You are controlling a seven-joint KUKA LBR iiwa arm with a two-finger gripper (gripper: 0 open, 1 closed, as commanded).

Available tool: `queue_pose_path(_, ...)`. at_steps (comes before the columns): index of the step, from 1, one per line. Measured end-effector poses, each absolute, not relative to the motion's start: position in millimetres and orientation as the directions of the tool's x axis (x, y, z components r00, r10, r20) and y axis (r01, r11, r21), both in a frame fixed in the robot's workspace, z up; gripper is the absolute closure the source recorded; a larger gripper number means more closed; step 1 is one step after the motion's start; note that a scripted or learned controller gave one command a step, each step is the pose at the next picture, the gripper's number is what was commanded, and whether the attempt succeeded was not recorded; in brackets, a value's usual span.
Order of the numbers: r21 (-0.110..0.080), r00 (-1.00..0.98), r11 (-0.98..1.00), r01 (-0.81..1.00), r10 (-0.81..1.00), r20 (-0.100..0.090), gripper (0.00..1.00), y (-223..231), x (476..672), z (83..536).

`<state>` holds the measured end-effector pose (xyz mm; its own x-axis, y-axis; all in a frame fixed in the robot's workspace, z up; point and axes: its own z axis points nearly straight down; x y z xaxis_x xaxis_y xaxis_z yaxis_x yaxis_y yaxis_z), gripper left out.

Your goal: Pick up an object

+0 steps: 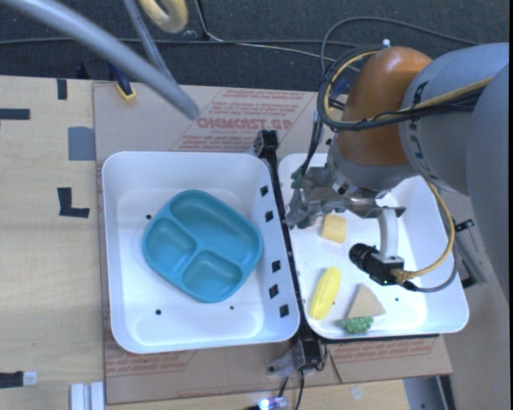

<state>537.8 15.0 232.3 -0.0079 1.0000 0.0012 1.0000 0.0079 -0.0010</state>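
Cheese wedge (333,228) looks like our target, sitting in the right bin (445,319) up near its far-left corner, just beside the gripper (303,209), which hangs right along the divider edge between the bins. We honestly can't tell how the jaws stand from this angle. Our worry is that the gripper clips the bin wall, or shoves the wedge toward the corn cob (326,292) and the sandwich triangle (365,301) instead of pinching it.
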Motion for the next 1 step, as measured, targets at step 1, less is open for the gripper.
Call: queue_pose_path(1,-0.001,-0.008,0.008,1.000,1.000,0.002,1.00,68.7,546.8,238.1)
